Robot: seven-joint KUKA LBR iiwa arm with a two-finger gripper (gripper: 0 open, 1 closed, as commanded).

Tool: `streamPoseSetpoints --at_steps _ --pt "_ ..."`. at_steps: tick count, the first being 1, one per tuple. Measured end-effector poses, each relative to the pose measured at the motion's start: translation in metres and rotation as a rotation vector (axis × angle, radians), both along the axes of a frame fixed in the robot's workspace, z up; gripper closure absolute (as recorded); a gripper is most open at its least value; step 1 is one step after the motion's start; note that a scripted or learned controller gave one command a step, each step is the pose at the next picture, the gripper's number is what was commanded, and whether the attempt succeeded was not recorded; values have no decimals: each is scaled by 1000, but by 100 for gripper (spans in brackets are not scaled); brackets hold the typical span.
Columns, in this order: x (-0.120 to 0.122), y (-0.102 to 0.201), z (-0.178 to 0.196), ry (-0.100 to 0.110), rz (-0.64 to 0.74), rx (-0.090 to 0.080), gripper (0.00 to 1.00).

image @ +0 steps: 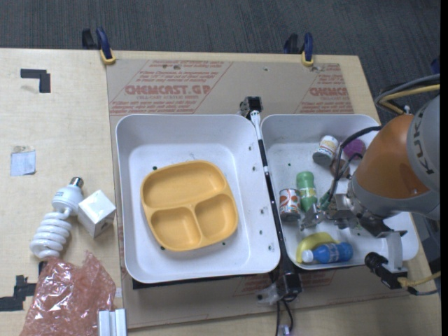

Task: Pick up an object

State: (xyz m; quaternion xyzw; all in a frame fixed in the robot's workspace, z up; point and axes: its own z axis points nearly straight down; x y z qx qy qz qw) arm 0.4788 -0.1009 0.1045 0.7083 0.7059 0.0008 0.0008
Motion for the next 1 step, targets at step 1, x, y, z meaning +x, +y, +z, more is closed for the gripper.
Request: streamPoseSetpoints --at_steps 1 --pt "1 0 10 -2 -1 -1 100"
